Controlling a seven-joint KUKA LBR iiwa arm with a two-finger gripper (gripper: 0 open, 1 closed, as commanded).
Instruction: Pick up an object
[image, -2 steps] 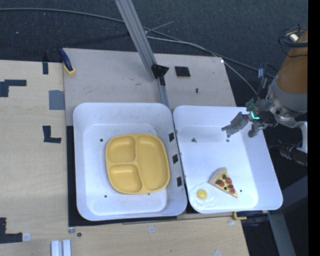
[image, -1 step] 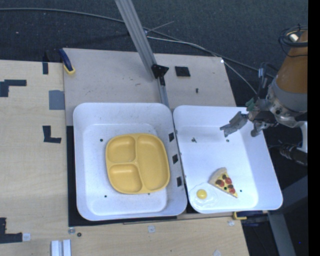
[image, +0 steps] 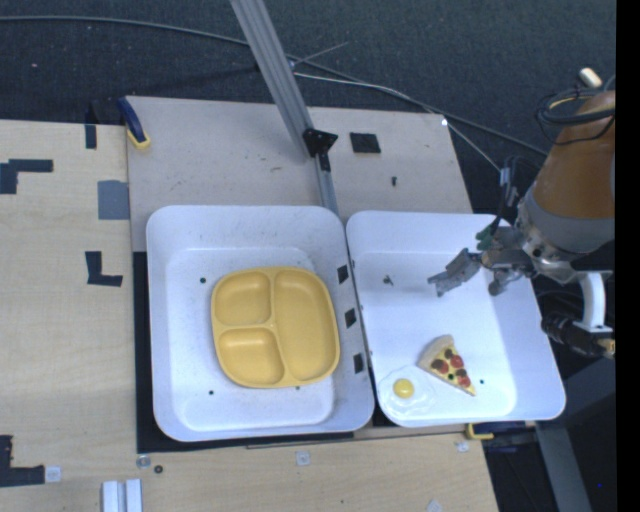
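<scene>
The jaws stood apart with nothing between them, the gripper (image: 475, 272) hanging over the upper part of the right bin (image: 400, 235). Below it, well apart, a pizza slice (image: 449, 364) and a fried egg (image: 405, 390) lay near that bin's front edge, while a yellow tray (image: 274, 327) sat in the left bin (image: 170, 300). Nothing had been picked yet; by my reading the descent, grasp and lift all remained.

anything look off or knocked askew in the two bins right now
Nothing stands out. The yellow divided plate lies flat in the left bin. The toy pizza slice and toy fried egg lie flat and apart in the right bin, below the open gripper, which is holding nothing.
</scene>
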